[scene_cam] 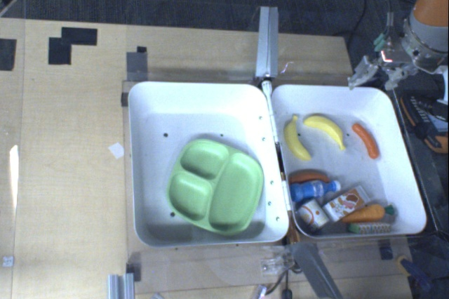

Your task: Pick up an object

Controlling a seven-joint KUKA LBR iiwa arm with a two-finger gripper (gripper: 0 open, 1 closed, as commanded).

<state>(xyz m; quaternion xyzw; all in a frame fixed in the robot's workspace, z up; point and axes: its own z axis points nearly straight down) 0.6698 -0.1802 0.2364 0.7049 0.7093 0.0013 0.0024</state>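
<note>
My gripper [377, 74] hangs over the far right corner of the right bin [401, 150], open, with nothing between its fingers. Below it in that bin lie two yellow bananas [326, 128] [296, 140] and a red sausage [365, 140]. Nearer the front sit a brown sausage [307, 176], a blue bottle [313, 189], a small can [312, 214], a brown carton [345, 204] and an orange carrot [366, 213]. The gripper touches none of them.
A green divided plate [216, 185] lies in the left bin [151, 150]. A metal post [266, 45] stands behind the wall between the bins. Cables and dark equipment [424, 122] crowd the bench to the right of the right bin.
</note>
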